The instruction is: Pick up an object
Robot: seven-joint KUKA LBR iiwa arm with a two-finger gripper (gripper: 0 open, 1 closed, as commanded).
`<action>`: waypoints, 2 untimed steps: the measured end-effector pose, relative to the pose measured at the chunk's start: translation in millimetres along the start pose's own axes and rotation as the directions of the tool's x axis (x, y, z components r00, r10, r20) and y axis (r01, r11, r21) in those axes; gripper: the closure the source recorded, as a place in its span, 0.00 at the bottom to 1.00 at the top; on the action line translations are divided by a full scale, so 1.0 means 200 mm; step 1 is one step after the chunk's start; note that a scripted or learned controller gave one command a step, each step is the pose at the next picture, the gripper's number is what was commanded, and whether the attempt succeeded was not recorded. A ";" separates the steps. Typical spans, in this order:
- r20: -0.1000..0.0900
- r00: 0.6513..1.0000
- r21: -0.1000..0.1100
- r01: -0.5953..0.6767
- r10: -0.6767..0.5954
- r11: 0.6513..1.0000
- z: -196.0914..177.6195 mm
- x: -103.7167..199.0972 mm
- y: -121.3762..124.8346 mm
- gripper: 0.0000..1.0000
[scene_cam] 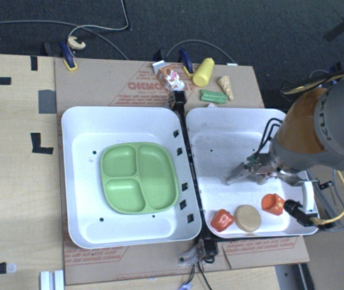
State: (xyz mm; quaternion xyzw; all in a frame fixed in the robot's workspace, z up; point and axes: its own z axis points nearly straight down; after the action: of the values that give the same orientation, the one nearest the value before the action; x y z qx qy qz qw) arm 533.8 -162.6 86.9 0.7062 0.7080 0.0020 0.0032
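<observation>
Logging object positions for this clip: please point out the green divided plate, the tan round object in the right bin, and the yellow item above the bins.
green divided plate (139, 179): camera view, on its centre ridge.
tan round object (248, 217): camera view, middle of its top.
yellow item (204, 72): camera view, mid-body.

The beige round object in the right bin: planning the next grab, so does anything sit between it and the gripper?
Nothing visible does. The gripper hangs over bare bin floor, with the beige round object below it in the view.

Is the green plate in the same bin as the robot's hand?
No, the green plate lies in the left bin; the gripper is in the right bin.
</observation>
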 end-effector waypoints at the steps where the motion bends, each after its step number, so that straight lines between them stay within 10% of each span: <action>1: 0.001 1.000 0.006 0.000 0.000 1.000 -0.41 -0.27 0.68 0.00; 2: -0.001 1.000 0.007 -0.001 0.001 1.000 0.00 -0.31 0.31 0.00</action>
State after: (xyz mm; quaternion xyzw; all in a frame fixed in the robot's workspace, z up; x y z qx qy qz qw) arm 596.6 -223.7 86.8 0.7067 0.7076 0.0000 0.0006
